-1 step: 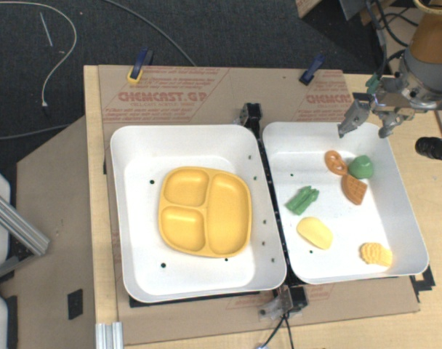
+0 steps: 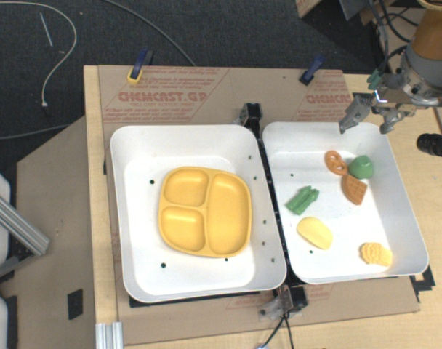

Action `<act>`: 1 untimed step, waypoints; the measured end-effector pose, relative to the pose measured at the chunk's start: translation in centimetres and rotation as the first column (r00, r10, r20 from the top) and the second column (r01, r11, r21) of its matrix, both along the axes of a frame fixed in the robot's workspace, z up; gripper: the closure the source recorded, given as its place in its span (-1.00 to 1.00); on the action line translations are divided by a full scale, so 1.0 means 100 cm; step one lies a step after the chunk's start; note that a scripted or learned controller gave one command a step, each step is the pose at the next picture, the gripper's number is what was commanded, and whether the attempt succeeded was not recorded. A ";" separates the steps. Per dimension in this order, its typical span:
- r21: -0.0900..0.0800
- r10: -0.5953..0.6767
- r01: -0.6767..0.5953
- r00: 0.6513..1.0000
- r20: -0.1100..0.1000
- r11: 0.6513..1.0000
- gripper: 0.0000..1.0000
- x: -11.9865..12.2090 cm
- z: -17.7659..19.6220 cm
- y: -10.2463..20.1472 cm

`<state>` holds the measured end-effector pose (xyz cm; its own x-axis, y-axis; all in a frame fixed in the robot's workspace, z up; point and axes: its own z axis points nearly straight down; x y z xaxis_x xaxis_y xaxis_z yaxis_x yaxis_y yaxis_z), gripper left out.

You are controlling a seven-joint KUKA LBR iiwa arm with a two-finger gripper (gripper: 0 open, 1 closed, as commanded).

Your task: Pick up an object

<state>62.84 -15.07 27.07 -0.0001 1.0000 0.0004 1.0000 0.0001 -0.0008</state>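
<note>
Six small toy foods lay in the right bin (image 2: 403, 217) in the camera view: a pretzel (image 2: 336, 162), a green round piece (image 2: 361, 167), an orange-brown waffle piece (image 2: 355, 190), a green bean pod (image 2: 302, 199), a yellow lemon-like piece (image 2: 315, 233) and a yellow corn piece (image 2: 376, 254). We noted the gripper (image 2: 371, 118) hanging above that bin's far rim, fingers spread and holding nothing. The left bin (image 2: 134, 158) carried a yellow divided plate (image 2: 205, 211). We judged the main risk to be the tight cluster of pretzel, green piece and waffle: a descent there could nudge neighbours or close on two items, and the nearby rim could foul a finger.
</note>
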 end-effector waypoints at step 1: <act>0.001 0.000 0.000 1.000 -0.004 1.000 -1.00 0.010 -0.053 -0.002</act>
<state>63.82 -15.27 21.79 -0.0006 1.0000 0.0012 1.0000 0.0006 -0.0048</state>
